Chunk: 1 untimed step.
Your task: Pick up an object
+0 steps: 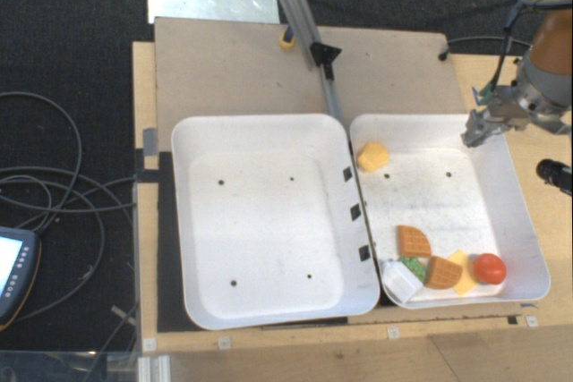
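The right bin (501, 183) holds several small items. A yellow chunk (372, 157) lies near its far left corner. Along the near edge sit a brown waffle piece (413, 241), a second waffle piece (443, 272), a yellow wedge (463, 274), a red tomato (489, 268), a green bit (414, 265) and a white block (401, 281). My gripper (475, 133) hangs over the bin's far right corner, well away from all of them, with nothing seen between its fingers.
The left bin (192, 192) sits beside the right one, with a black-clipped divider edge (354, 210) between them. A grey pole (300, 4) slants across the back board. Cables and a pendant (13, 268) lie on the floor at left.
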Available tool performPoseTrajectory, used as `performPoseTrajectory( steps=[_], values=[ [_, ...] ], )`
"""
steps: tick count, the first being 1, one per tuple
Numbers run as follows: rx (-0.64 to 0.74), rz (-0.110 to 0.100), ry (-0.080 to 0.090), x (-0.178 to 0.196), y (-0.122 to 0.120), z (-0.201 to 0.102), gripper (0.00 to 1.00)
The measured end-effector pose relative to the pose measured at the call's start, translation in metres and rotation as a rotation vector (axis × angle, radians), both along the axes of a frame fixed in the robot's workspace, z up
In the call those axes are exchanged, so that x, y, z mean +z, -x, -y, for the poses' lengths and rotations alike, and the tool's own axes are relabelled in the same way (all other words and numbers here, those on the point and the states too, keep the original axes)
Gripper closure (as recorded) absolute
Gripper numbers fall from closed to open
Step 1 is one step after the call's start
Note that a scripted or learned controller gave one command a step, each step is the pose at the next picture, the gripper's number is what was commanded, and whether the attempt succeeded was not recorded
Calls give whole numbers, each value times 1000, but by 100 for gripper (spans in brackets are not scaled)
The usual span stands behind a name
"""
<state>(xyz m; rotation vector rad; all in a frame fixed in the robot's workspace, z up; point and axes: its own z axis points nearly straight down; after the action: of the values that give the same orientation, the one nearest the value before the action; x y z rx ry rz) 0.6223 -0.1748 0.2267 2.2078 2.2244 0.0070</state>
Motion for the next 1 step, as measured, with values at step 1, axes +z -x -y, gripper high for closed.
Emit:
performPoseTrajectory(
  steps=[1],
  values=[
    [-1,-1,0,42,-2,0,100]
  ],
)
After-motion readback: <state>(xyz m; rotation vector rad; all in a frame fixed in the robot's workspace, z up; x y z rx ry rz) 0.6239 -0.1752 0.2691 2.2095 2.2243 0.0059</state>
